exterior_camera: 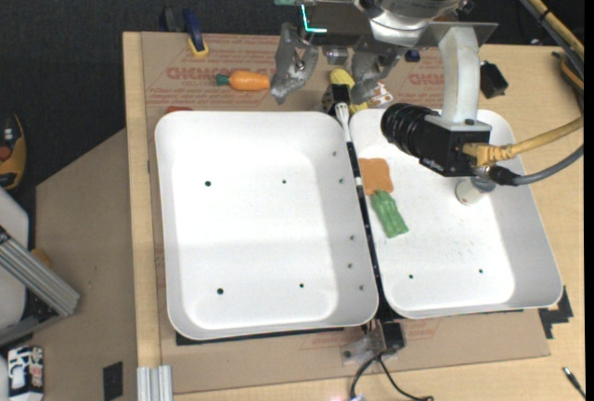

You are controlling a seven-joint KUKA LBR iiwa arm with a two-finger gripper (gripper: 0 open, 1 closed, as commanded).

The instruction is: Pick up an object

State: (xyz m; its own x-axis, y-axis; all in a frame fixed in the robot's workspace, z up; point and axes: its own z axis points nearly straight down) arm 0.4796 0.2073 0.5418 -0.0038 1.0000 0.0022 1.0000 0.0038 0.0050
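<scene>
Claw (332, 74) stands high at the far side of the bench, above the far rims where the two bins meet. Its two fingers (292, 65) are spread apart and pinch nothing that can be confirmed.

Nearest the camera, the left bin (251, 232) offers bare white floor. The right bin (464, 251) holds the likely targets along its left side, close to the dividing wall: a green piece (390, 213), lying at a slant, and just beyond it an orange block (376, 174), lying flat. The two touch or nearly touch; which, I cannot tell.

Farther back, a small yellow-and-black item (340, 91) shows in the gap below the claw, at the far rims. Whether it rests on the rim or hangs from something cannot be told. Beyond the left bin, on the cardboard sheet (186, 56), lies a toy carrot (246, 81), outside both bins. A blue-and-yellow clamp (193, 32) grips the sheet's far edge.

Risks, as judgement:
- Both targets sit hard by the dividing wall, so a finger descending on that side may strike the rim and stop short.
- Their closeness may lead the claw to nudge one while closing on the other.
- The flat block offers little height to grip, and the fingers may slide over it.
</scene>
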